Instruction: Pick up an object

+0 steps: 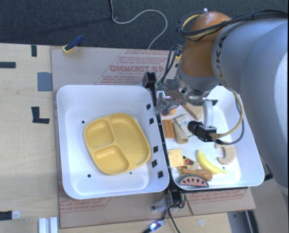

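Observation:
My gripper (169,102) is down in the right bin (247,144), at its near-left corner against the divider between the bins. Just below it lie a brown cracker (167,128) and a speckled block (182,126). Further toward the front of that bin are a yellow square of cheese (175,157), a banana (210,162), a hot dog (196,172), a watermelon slice (193,181) and a piece of bread (227,154). The arm's body hides the back part of this bin.
The left bin (71,130) holds a yellow divided plate (117,143). Black clips line the divider (157,144). A white cable (134,17) runs over the dark floor behind the bench. A blue and yellow clamp (73,43) sits at the cardboard's far corner.

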Robot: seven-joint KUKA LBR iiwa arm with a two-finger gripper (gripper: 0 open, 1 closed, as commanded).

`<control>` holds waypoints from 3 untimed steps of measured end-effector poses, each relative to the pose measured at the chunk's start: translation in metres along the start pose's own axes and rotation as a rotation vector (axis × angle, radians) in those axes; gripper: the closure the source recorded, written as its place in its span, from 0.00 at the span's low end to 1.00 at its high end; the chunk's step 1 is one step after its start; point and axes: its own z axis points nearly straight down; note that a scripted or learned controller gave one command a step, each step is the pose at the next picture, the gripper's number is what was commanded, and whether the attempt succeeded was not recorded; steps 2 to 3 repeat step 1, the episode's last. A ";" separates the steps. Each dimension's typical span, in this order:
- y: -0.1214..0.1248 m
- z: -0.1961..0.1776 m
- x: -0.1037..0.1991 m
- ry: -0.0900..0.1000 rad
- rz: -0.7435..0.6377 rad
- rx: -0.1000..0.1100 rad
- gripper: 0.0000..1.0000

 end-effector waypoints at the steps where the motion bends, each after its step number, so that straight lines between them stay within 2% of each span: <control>1: -0.004 -0.002 -0.013 -0.002 0.003 0.001 1.00; 3: -0.004 -0.002 -0.013 -0.002 0.003 0.001 1.00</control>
